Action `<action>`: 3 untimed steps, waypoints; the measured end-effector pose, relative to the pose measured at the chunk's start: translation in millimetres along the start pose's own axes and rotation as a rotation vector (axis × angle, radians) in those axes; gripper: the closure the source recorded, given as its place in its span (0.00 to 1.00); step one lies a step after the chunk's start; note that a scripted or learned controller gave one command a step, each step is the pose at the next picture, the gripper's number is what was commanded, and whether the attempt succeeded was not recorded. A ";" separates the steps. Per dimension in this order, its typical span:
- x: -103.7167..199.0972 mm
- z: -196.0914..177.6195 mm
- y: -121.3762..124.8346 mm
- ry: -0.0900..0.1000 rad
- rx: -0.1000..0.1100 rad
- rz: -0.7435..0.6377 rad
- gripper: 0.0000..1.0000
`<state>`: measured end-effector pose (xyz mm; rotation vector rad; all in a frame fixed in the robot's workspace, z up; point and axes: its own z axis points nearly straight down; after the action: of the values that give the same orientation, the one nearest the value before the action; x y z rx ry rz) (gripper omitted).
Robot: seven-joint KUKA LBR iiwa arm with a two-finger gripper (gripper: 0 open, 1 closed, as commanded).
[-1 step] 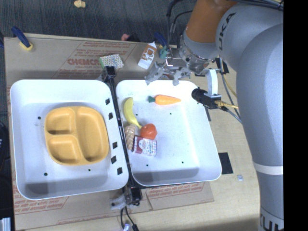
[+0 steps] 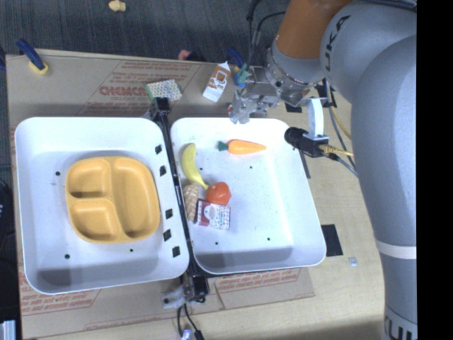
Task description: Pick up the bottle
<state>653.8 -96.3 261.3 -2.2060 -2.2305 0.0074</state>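
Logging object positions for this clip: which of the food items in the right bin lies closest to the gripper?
The carrot, orange with a green tip, lying near the right bin's far rim just below the gripper. The banana, tomato and small carton sit farther down the bin.

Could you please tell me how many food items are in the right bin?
5: carrot at the back, banana by the left wall, tomato mid-bin, carton in front of it, bread stick beside them. Others may be hidden.

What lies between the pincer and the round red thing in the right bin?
The carrot lies across that stretch, as the camera view shows.
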 end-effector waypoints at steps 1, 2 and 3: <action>56.6 70.8 -76.4 0.000 -0.001 -0.189 1.00; 87.3 64.2 -158.8 0.000 -0.002 -0.354 1.00; 125.6 47.6 -175.9 0.000 -0.001 -0.647 1.00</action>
<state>476.3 27.4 214.8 -1.3820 -2.8161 0.0038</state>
